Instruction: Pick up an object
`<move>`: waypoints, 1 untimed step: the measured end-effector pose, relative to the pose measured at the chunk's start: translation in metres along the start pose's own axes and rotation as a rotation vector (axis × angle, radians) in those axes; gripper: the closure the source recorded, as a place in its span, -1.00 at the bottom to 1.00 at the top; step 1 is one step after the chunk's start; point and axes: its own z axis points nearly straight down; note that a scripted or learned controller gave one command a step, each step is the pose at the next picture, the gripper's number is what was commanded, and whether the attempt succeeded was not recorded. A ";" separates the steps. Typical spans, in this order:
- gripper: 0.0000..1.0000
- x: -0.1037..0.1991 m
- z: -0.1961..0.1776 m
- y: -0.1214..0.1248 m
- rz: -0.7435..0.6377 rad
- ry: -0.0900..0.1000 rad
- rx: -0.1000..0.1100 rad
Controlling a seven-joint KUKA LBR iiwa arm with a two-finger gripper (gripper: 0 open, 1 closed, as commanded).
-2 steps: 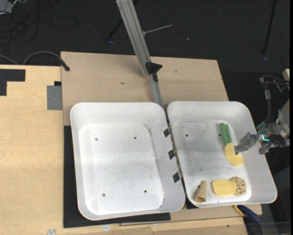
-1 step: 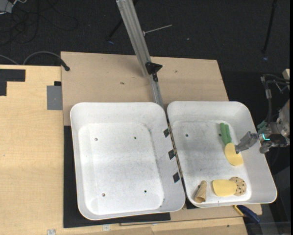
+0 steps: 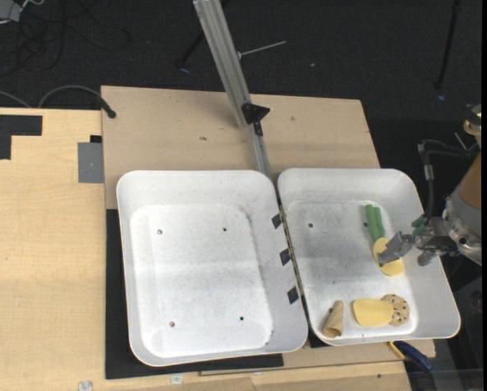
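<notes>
**Grey arm reaches into right bin beside yellow piece**

Grey metal fingers of the tool (image 3: pixel 406 245) hang low over the right edge of the right bin (image 3: pixel 341 187), where the arm (image 3: pixel 471 218) comes in from the desk's right side. The tips sit at a yellow piece (image 3: pixel 388 261) that lies against the bin's right wall; whether the piece is between the fingers or only beside them cannot be told from this angle, nor can the width of the opening.

Just behind the yellow piece, towards the far edge of the bin, a green stick (image 3: pixel 374 219) lies lengthwise on the bin floor, its near end close to the yellow piece.

Along the bin's near edge three more things lie in a row. A tan cone (image 3: pixel 335 318) rests near the middle of that edge, point towards the far side. To its right lies a flat yellow slab (image 3: pixel 370 312), and touching the slab's right end is a round brown cookie (image 3: pixel 398 308) with dark spots, close to the near right corner.

The left bin (image 3: pixel 195 259) sits edge to edge with the right one, the two joined by small black clips (image 3: pixel 284 256) down the shared rim. Both rest on a pale wooden desk (image 3: pixel 309 129). A slanted metal rail (image 3: pixel 227 63) rises from the desk's far side, behind the seam between the bins.
</notes>
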 end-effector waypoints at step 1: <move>-1.00 0.000 0.044 -0.002 0.000 0.000 0.000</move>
